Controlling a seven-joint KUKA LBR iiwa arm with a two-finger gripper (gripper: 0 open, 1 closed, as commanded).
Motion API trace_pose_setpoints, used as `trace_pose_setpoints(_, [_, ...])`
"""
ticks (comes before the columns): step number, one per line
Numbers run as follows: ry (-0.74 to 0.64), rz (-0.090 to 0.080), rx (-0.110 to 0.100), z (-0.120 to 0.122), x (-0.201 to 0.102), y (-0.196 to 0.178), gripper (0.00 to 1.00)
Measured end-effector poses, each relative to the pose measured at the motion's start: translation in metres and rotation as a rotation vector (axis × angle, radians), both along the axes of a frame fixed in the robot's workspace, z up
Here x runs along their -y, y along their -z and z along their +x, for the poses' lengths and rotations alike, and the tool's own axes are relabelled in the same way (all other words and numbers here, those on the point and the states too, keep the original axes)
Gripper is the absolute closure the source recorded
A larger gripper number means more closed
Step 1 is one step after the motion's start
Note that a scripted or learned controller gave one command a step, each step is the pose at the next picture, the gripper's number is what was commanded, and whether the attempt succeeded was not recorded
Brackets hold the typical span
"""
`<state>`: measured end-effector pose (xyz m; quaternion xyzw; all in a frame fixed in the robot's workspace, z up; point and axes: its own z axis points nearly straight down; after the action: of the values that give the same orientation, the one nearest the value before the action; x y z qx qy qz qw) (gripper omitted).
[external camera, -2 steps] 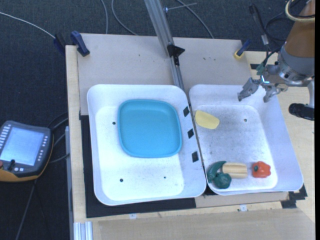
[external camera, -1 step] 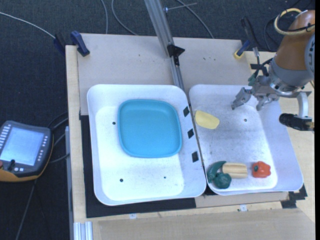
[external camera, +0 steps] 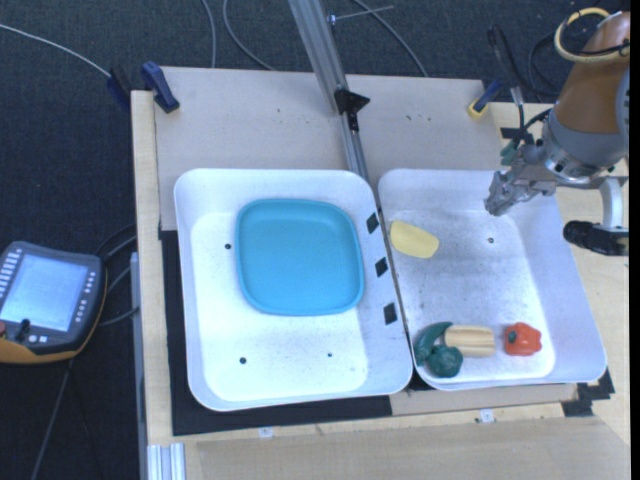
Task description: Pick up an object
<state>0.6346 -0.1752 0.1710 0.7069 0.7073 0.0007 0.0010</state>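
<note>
- The arm (external camera: 590, 78) comes in from the 2 o'clock corner, its orange band uppermost and the grey wrist slanting down toward the centre
- The gripper (external camera: 497, 200) hangs over the far part of the right bin (external camera: 560, 268), near its 12 o'clock rim; whether it is spread or pressed together I cannot tell, and nothing shows in its grasp
- In the right bin, a pale yellow piece (external camera: 413, 239) lies at the bin's 9 o'clock side, well apart from the gripper
- Along that bin's 6 o'clock edge sit a dark green item (external camera: 437, 349), a tan block (external camera: 470, 340) just beside it, and a red pepper-like toy (external camera: 520, 339) next along toward 5 o'clock
- The left bin (external camera: 200, 268) holds a blue square plate (external camera: 300, 256), lying flat near its middle
- The bins rest on a light wooden bench (external camera: 250, 118) with blue clamps (external camera: 160, 85) at its far corners
- A metal rail (external camera: 320, 38) runs from 12 o'clock down between the bins
- A handheld controller (external camera: 45, 298) lies on dark carpet at 9 o'clock, with cables (external camera: 200, 8) looping across the floor toward 11 o'clock
</note>
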Motion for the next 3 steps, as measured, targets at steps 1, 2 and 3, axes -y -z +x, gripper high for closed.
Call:
trace_pose_setpoints(1, [-0.001, -0.001, 0.004, 0.002, -0.010, -0.057, 1.00])
trace_pose_setpoints(2, [0.000, 0.000, 0.002, 0.003, -0.010, -0.096, 1.00])
trace_pose_setpoints(3, [-0.004, 0.002, -0.002, 0.002, -0.062, -0.081, 1.00])
